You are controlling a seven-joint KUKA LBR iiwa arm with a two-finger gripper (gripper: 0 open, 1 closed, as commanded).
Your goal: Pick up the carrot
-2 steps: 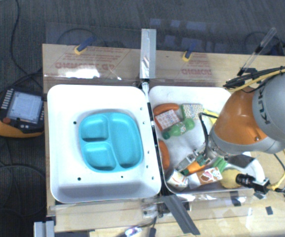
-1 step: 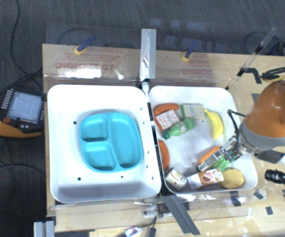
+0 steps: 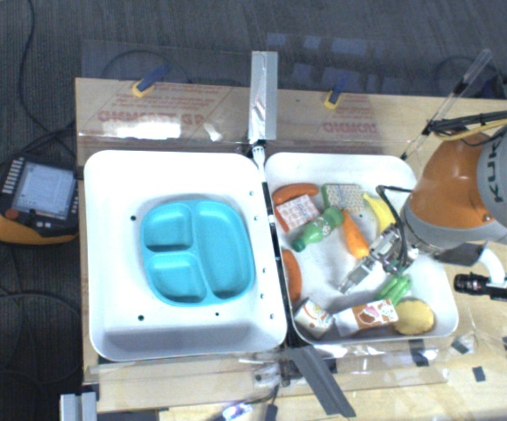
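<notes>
Overhead view of the bench. The carrot (image 3: pixel 354 234) lies in the right-hand bin (image 3: pixel 429 323), in its upper middle part, slanting from upper left to lower right — its upper end near a green bottle (image 3: pixel 313 230), with a yellow banana (image 3: pixel 379 211) just beside it on the right. The gripper (image 3: pixel 365 271) hangs low over the same bin, just below the carrot's lower end; its two fingers look slightly spread and pinch nothing, the carrot lying clear of them. The left-hand bin (image 3: pixel 104 235) holds a blue divided tray (image 3: pixel 196 251). Along the right bin's front wall lie a tube-like package (image 3: pixel 372 315) and a yellowish potato-like piece (image 3: pixel 415 317).

The carrot appears to be a toy: probably light, stiff and smooth — liable to slip or roll if pinched near its taper. The thicker middle, taken across its short axis, seems the surest hold, though the banana crowds one side.
</notes>
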